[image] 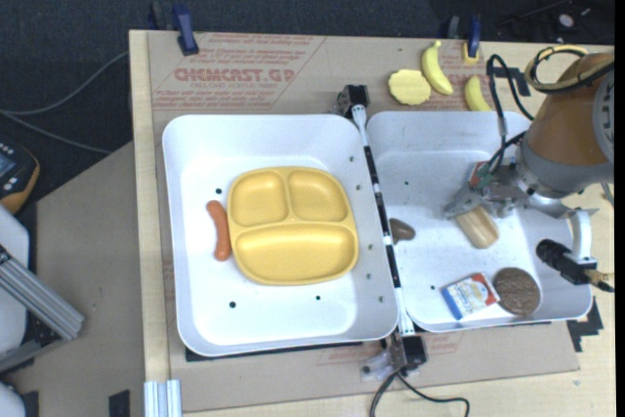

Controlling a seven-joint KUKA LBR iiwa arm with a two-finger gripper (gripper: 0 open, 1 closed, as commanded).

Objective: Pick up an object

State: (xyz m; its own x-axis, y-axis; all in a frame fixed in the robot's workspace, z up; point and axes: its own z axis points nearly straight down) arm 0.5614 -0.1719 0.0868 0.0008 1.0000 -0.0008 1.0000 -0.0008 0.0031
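near the front rim of the right bin (547, 312), a brown disc (517, 290) touches a blue-and-white packet (467, 295). open floor lies left of them. farther back, the gripper (476, 206) hangs over a tan block (479, 228); fingers' spread i cannot tell. bananas (437, 68) lie on the desk (254, 68) beyond.

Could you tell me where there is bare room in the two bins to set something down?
Left bin: bare strips around the yellow plate, widest below it. Right bin: bare along the top. Crowded near the gripper, packet and brown disc.
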